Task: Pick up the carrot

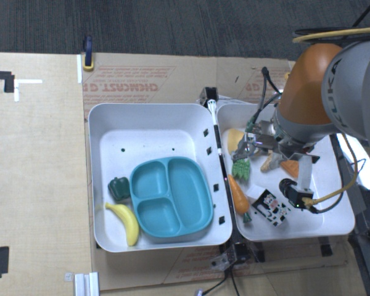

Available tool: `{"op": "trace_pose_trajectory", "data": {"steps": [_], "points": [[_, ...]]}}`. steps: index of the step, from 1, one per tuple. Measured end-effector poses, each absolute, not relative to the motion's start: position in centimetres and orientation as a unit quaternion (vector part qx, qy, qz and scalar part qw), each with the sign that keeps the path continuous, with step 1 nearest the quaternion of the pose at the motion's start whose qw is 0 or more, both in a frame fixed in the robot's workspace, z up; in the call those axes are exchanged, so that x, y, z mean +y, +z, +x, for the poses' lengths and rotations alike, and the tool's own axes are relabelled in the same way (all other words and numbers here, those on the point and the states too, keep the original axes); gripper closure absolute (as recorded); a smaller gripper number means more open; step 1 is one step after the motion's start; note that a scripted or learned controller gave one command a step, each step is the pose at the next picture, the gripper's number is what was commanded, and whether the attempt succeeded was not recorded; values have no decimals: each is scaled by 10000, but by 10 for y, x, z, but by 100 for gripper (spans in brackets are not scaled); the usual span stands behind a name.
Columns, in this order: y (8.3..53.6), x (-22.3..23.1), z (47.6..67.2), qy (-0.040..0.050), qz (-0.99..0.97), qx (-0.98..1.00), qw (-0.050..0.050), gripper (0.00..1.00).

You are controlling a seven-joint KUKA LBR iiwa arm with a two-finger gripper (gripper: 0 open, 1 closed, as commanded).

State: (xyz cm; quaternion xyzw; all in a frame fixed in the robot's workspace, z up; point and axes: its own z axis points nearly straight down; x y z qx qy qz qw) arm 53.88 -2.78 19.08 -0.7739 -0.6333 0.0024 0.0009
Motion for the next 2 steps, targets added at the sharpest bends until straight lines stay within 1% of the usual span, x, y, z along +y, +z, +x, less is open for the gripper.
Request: {"op": "trace_pose_trajectory", "data": {"steps": [1,2], "points": [[191,-88,597,19,-7757,-6311,0,0],[191,-34,606,13,-7644,-6447,-3,0]]}}
